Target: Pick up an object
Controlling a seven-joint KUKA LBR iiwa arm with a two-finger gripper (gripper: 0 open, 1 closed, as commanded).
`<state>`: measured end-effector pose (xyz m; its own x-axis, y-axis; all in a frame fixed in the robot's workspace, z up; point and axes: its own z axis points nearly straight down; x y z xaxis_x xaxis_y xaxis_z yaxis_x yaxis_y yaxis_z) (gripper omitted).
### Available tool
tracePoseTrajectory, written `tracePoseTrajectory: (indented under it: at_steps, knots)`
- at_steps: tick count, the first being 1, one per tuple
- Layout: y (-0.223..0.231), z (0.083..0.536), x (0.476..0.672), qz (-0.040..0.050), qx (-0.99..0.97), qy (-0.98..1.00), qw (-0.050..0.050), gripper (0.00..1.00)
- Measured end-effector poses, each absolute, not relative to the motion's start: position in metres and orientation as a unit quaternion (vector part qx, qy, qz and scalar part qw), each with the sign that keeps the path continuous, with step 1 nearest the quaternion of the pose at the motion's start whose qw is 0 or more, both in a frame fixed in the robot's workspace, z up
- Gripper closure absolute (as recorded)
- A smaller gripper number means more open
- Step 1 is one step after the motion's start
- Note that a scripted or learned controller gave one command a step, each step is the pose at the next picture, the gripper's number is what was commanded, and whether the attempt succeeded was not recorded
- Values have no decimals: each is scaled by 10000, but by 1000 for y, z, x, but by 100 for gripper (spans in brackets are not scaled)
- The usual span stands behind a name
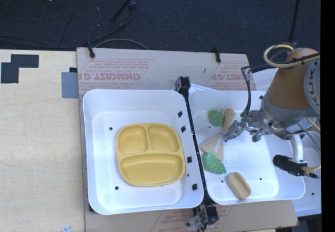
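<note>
Tan wedge (212,144) in the right bin (261,184), just below the jaws (230,134), their state impossible to tell.

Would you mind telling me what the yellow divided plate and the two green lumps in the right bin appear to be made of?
The yellow divided plate looks like moulded plastic with a smooth, slightly glossy finish: uniform colour, rounded compartment ridges. The green lumps have a bumpy, matte surface, perhaps soft plastic or rubber play food; the view is too coarse to be sure.
</note>
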<state>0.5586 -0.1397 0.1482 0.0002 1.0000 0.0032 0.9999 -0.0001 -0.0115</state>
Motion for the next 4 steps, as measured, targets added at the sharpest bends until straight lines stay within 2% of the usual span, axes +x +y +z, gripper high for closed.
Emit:
tracePoseTrajectory:
  at_steps: [1,2,4]
  knots:
    - [-141,90,566,-2,-7069,-7073,48,0]
    - [-142,104,569,-26,-7074,-7068,12,100]
    - [-150,220,566,1,-7077,-7066,-3,100]
